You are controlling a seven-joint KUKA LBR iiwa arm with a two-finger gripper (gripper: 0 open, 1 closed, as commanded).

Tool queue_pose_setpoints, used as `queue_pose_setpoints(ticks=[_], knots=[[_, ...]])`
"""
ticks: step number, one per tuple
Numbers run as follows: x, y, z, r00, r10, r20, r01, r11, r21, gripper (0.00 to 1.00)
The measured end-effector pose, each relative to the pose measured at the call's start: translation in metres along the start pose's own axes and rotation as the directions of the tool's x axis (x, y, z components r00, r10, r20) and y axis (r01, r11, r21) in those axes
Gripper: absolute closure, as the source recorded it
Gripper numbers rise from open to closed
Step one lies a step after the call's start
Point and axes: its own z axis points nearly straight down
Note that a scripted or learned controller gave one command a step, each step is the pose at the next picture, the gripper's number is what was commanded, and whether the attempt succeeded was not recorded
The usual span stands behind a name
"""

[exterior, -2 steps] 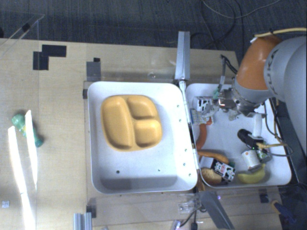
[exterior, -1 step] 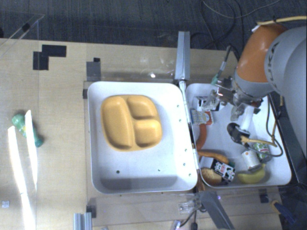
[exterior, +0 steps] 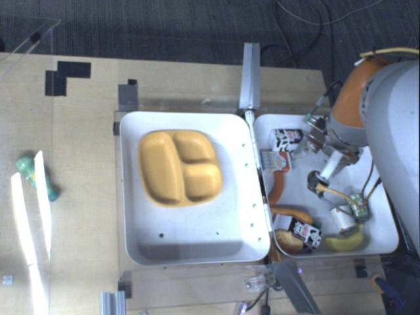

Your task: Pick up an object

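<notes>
At the far left edge of the table [exterior: 85, 176], 1 small green thing [exterior: 27, 167] is lying beside pale strips, well apart from the 2 bins. The left bin [exterior: 197, 241] is holding 1 yellow tray [exterior: 178, 167] with 3 compartments. The tray is sitting toward the back left, leaving bare white floor along the front and right walls.

The right bin [exterior: 387, 238] is carrying the things to pick, and most are crowding its left wall and front edge. 1 black-and-white carton [exterior: 287, 138] is lying at the back and a 2nd one [exterior: 306, 232] at the front. 1 orange-brown curved piece [exterior: 278, 186] is running along the left wall. 1 banana [exterior: 344, 242] is resting against the front rim. The middle of this bin's floor is staying open.

The arm is reaching in from the right, and the pincer [exterior: 315, 135] is hanging over the back of the right bin, just beside the back carton. Whether it is apart or together, I cannot tell.
</notes>
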Motion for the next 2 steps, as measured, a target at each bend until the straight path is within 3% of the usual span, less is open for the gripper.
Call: queue_pose_setpoints(ticks=[1, 2], knots=[[0.014, 0.030, -0.114, 0.997, -0.076, -0.002, 0.076, 0.997, -0.004, 0.00], [-0.008, 0.026, -0.034, 0.997, -0.070, -0.010, 0.070, 0.997, -0.016, 0.00]])
